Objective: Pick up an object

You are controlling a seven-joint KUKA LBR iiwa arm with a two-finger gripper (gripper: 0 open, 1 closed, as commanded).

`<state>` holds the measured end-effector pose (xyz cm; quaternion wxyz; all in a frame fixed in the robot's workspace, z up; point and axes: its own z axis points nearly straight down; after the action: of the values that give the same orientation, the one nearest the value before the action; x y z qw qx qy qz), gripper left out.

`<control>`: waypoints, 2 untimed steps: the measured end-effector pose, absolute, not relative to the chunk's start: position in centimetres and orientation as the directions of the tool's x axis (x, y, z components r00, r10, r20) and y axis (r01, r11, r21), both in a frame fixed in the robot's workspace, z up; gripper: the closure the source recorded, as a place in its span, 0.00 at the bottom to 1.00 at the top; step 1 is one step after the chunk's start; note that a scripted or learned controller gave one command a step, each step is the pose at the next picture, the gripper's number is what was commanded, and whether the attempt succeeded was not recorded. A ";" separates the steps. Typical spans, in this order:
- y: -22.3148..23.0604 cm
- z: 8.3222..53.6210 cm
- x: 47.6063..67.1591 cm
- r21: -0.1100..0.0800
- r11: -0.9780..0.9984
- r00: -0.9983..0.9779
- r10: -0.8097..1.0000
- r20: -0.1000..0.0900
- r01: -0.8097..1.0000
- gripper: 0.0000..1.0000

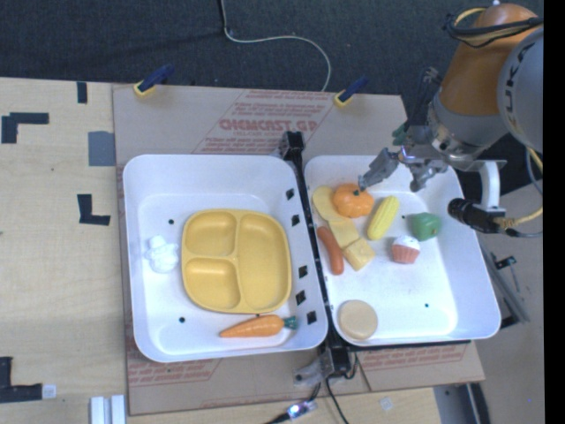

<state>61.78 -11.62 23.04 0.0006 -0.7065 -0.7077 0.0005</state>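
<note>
The right bin (459, 312) holds several toy foods. An orange fruit (353, 203) lies at its back left, beside a yellow corn cob (381, 217). A green pepper (425, 226) and a pink-and-white cupcake (405, 251) lie further right. A red sausage (331, 250) and a yellow block (358, 253) sit by the left wall. A round tan bun (357, 319) rests near the front. My gripper (395, 177) hangs over the bin's back part, just up and right of the orange fruit. It is open with nothing between its fingers.
The left bin (146, 193) holds a yellow divided plate (237, 261), a carrot (253, 327) at the front and a small white object (161, 254) at the left. A black divider (305, 228) separates the bins. A white cable (282, 38) lies behind them.
</note>
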 end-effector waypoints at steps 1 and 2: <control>-9.6 9.1 54.8 -0.021 0.001 -0.001 1.000 0.004 1.000 0.00; -1.9 18.9 49.7 0.002 0.005 -0.005 1.000 0.001 1.000 0.00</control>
<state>49.74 -1.87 18.92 -0.0001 -0.7053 -0.7089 -0.0011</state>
